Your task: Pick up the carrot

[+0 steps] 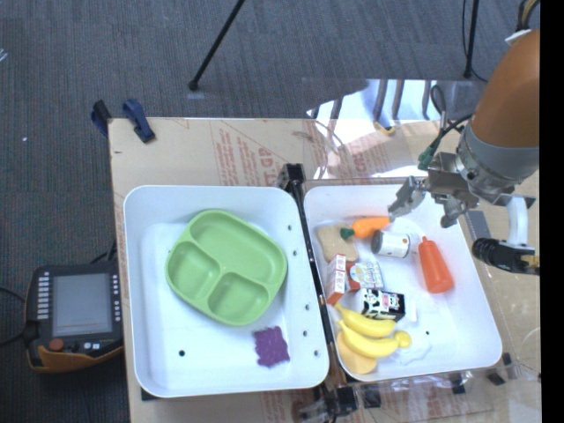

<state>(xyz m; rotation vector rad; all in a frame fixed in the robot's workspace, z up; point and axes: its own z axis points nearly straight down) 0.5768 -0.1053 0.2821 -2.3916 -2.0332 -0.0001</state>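
- I see the gripper (429,204) hanging over the back part of the right bin (480,329), with the grey arm and its orange band coming in from the right edge.
- The fingers (404,198) look spread apart, one prong to the left and one to the right, with nothing between them; the view is soft there, so I take that as likely rather than sure.
- The carrot (369,227) lies in the right bin near its back wall, orange with a dark green stub at its left end, lying roughly sideways.
- From my seat the carrot sits just below and to the left of the left finger, close by but apart from it, and outside the gap between the fingers.
- Just beside the carrot on its right lies a small white jar (392,244) on its side, and further right an orange bottle (434,265).
- In front of the carrot I see a tan biscuit-like piece (333,241), small cartons (363,276), a black and white carton (382,304) and a bunch of bananas (370,329).
- The left bin (141,236) holds a green divided plate (226,266) and a purple piece (271,346) in front of it.
- Both bins rest side by side on the worktop (203,152).
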